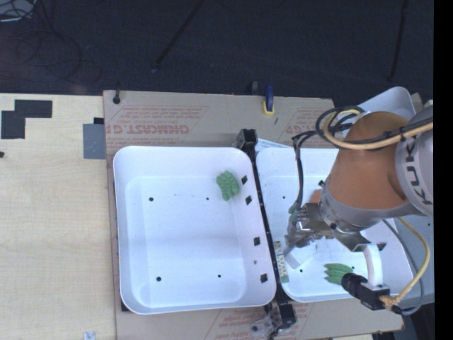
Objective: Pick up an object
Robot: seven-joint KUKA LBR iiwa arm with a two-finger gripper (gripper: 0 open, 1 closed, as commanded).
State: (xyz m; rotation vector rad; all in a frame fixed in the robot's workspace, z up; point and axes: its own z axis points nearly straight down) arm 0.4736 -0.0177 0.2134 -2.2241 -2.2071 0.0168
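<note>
Two green objects lie apart: one (227, 185) at the left bin's (134, 190) one o'clock, another (338, 270) in the right bin (403, 275) at four o'clock from the end effector (303, 238), whose grip state I cannot tell.

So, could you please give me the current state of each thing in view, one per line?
Left bin: holds one green object.
Green object in the left bin: lying loose near the bin's upper right corner, apart from the arm.
Right bin: arm reaching into it.
Green object in the right bin: lying on the bin floor near the lower edge, not held.
Pincer: low in the right bin, near its left wall.
</note>
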